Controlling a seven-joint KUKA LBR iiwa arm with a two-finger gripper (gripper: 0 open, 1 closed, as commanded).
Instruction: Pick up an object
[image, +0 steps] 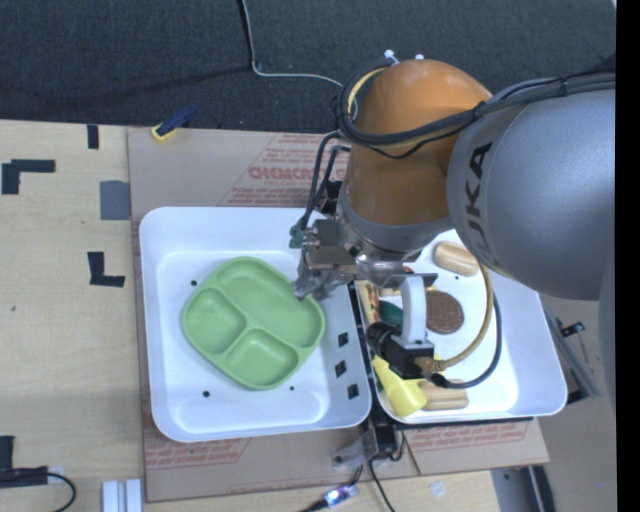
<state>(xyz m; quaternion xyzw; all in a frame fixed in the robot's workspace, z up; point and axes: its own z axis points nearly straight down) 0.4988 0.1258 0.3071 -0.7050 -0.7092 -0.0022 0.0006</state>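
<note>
1 green tray (252, 322) in left bin (160, 300) | tool (312, 272) at tray's right edge | grip: cannot tell

KUKA arm (540, 190): smooth grey casing, black "KUKA" lettering partly visible. Rounded orange band (405, 140) above the wrist. Black cables (345, 115) loop around it (more trail below). Metallic wrist hardware (330, 255), small dark fittings.

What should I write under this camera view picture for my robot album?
A grey-and-orange robot arm leans over two white bins, beside a green divided plate.
</note>
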